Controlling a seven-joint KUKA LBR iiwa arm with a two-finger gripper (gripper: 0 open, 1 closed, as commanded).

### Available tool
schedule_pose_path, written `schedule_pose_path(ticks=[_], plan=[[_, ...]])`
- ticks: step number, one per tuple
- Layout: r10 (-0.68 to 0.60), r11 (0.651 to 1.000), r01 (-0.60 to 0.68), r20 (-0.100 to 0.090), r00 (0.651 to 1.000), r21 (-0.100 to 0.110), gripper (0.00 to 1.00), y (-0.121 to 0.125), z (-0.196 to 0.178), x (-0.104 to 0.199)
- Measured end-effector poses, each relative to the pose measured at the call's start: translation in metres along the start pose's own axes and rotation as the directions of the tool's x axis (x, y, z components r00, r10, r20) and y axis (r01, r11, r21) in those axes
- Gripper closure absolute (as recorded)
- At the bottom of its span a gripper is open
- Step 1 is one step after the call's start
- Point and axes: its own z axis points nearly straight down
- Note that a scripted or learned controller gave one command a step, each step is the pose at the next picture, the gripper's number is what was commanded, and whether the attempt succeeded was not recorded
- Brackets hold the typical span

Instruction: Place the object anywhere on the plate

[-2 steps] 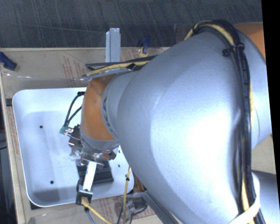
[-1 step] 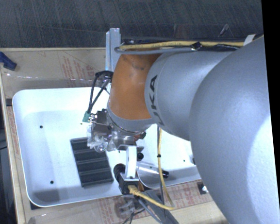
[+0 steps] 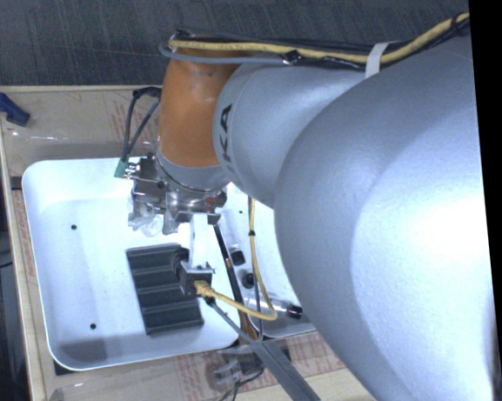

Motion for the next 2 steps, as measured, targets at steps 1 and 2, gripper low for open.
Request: schedule_pose_path(ticks=[1, 2], plan=[[0.101, 0.995, -0.101, -0.002, 0.995, -0.001, 1.00, 0.021, -0.056, -0.016], [0.163, 0.987, -0.163, 0.000, 0.987, -0.001, 1.00, -0.063, -0.060, -0.014]])
